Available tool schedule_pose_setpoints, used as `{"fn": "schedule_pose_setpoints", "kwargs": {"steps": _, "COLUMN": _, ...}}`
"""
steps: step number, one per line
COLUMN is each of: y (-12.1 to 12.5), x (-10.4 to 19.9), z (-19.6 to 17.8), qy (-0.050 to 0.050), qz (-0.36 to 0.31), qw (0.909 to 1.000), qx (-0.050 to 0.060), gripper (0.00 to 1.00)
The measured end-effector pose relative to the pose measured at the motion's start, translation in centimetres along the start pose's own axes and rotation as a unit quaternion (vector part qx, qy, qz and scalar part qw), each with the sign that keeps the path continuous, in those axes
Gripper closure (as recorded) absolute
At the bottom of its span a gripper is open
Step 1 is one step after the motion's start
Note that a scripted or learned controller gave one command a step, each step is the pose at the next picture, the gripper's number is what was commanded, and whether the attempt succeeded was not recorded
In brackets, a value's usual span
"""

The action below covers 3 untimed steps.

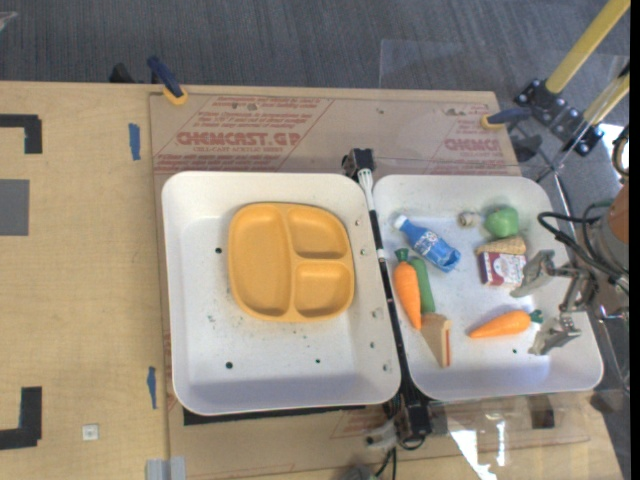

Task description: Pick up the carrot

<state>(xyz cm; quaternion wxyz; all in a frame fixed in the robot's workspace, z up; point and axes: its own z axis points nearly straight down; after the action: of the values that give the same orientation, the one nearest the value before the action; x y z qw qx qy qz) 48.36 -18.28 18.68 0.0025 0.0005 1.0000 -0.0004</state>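
I see the gripper at the right bin's right edge, fingers spread apart, nothing between them. The carrot lies just beside it, toward the bin's middle, near the front edge. Its long axis runs roughly left-right, green tip toward the gripper. I judge a short inward reach suffices. A second carrot lies by the left wall.

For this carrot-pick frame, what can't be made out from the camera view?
- Arm: cut off by the right edge, above the claw.
- Small object beside the green ball: too small to identify.
- Label on the red packet: too blurred to read.
- Left carrot: far side hidden behind the bin divider.
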Motion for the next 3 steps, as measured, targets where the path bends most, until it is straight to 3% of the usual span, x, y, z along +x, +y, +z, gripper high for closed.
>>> {"fn": "schedule_pose_setpoints", "kwargs": {"steps": 1, "y": 1.7, "x": 0.4, "z": 6.5, "qy": 0.002, "qz": -0.175, "qw": 0.9845, "qx": -0.002, "gripper": 0.0}}
{"fn": "schedule_pose_setpoints", "kwargs": {"steps": 2, "y": 2.5, "x": -0.7, "z": 9.6, "qy": -0.003, "qz": -0.288, "qw": 0.9576, "qx": 0.002, "gripper": 0.0}}
{"fn": "schedule_pose_setpoints", "kwargs": {"steps": 3, "y": 3.6, "x": -1.0, "z": 9.6, "qy": -0.006, "qz": -0.412, "qw": 0.9111, "qx": 0.005, "gripper": 0.0}}
